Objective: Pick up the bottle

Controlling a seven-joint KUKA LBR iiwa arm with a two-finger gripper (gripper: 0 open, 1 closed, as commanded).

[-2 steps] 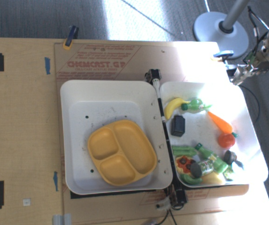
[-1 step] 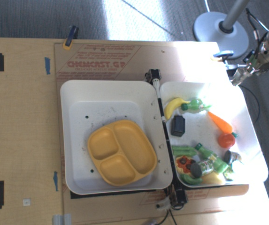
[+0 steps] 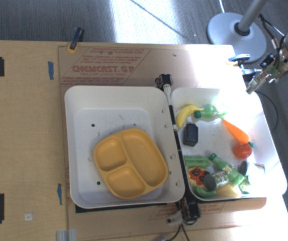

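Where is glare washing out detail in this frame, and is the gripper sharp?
Camera view: a sunlit patch burns out the floor above the bench; the right bin's far wall is overexposed, while the yellow plate is evenly lit; the gripper at the right is slightly soft.

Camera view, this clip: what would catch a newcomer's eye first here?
First comes the yellow divided plate, lying alone in the left bin. Next, the right bin with its bright clutter: a banana and green bottle at the far end, a carrot and tomato along the right side. The gripper hangs outside that bin's far right corner, apart from everything.
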